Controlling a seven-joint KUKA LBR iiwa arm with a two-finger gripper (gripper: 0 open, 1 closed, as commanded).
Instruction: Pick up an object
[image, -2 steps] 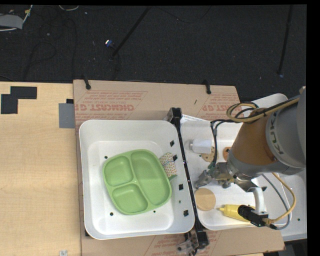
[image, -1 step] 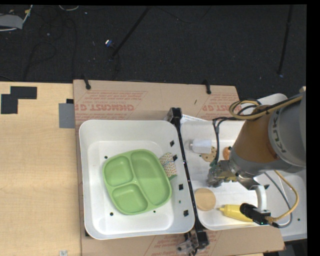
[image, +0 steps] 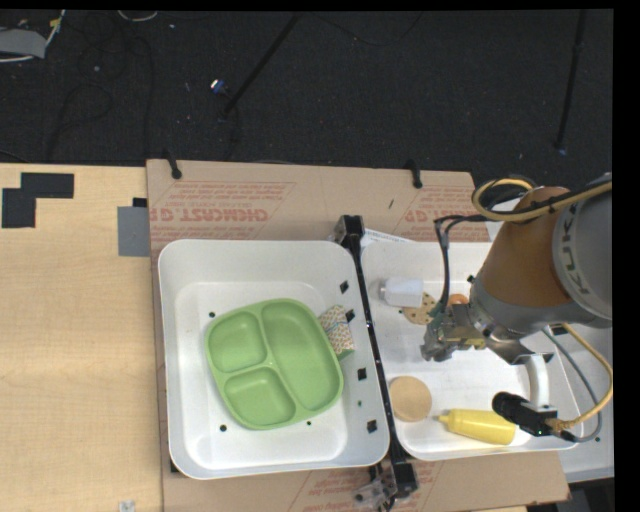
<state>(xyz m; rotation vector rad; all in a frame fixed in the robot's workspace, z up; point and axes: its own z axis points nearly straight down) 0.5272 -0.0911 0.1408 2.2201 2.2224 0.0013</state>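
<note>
Upside-down red "CHEMCAST GP" on cardboard sheet (image: 225, 213); "KU" on arm (image: 565, 250)

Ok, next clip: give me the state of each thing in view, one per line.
green divided plate: flat, right way up, in the left bin
patterned item: tucked at the plate's right edge
white bottle: lying on its side, right bin
tan disc: lying flat
yellow object: lying down
tool: low in right bin, grip unclear
</note>
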